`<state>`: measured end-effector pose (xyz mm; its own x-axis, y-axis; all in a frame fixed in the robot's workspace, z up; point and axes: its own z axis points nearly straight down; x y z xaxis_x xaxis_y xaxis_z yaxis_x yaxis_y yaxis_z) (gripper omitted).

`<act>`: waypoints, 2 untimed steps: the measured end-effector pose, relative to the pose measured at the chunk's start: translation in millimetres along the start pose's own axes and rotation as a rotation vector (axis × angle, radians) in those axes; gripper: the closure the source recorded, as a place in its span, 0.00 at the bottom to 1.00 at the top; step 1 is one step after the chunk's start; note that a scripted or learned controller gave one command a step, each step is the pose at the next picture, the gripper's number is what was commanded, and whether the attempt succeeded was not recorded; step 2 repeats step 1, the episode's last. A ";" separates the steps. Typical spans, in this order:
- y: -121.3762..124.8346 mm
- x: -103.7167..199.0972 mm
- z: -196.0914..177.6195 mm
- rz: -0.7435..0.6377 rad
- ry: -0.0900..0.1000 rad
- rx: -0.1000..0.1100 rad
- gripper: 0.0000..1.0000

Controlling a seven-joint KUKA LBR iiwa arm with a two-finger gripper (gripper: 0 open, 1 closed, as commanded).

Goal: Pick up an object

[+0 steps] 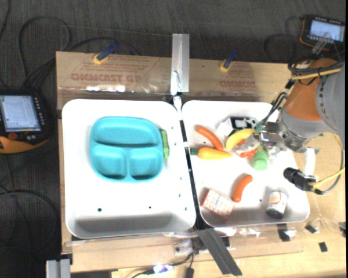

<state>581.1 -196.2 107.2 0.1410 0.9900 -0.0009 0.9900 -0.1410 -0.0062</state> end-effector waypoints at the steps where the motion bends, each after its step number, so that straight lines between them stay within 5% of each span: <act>1: 23.2 24.4 -122.0 -0.130 -0.001 -0.005 1.00; 2: 23.2 24.4 -122.0 -0.130 -0.001 -0.005 1.00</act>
